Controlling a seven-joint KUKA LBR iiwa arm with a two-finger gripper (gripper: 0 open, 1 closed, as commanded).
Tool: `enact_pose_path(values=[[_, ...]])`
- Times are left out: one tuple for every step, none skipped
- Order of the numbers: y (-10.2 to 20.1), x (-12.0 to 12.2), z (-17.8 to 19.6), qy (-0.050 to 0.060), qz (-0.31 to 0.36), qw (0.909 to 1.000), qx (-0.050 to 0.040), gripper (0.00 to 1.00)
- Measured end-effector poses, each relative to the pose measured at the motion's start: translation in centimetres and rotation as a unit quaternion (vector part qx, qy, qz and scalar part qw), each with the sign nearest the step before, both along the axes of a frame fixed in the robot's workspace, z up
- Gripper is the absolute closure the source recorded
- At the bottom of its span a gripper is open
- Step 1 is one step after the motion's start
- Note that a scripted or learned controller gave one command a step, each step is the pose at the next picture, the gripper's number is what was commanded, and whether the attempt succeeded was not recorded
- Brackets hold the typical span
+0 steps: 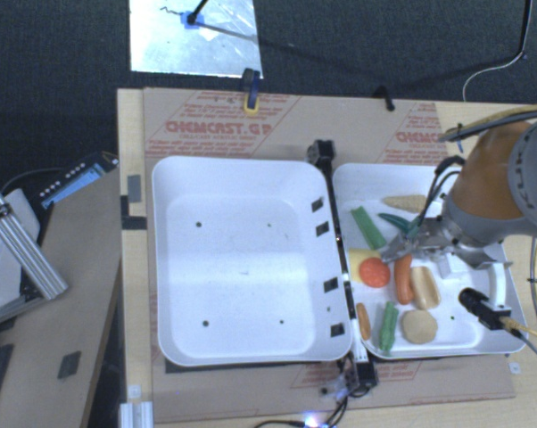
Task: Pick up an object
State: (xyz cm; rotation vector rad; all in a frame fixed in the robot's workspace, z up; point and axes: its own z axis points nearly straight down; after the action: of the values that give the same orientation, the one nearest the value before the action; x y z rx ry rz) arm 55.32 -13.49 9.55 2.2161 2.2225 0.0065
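Camera view: gripper (pixel 402 246) sat at tomato's (pixel 374 272) 1 o'clock.
Fingers: you couldn't tell their state.
Tomato: probably light, smooth; grip its middle.

- Left bin (pixel 242 257): smooth white plastic, faintly glossy.
- Board (pixel 277 119) beneath, upper centre: printed brown cardboard, matt.
- Sheet (pixel 193 25) at top: shiny, reflective.
- Toy foods (pixel 398 288), lower right: smooth plastic-looking.
- Floor (pixel 54 61), upper left: dark, rough, carpet-like.

A: Red print on brown board (pixel 277 119) under bins, "CHEMCAST GP", left of centre
B: Same red mark repeated at right end, partly cut off, smaller lines unreadable
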Motion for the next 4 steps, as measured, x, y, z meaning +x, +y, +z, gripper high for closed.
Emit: enact_pose_path(values=[[-0.1, 0.0, 0.9, 0.0, 0.0, 1.0, -0.0007, 1.0], [5.3, 6.9, -0.1, -0.001, 0.004, 1.0, 0.0004, 1.0], [5.7, 12.0, 9.6, -0.005, 0.002, 1.0, -0.0014, 1.0], [8.8, 11.6, 21.2, -0.006, 0.003, 1.0, -0.0004, 1.0]])
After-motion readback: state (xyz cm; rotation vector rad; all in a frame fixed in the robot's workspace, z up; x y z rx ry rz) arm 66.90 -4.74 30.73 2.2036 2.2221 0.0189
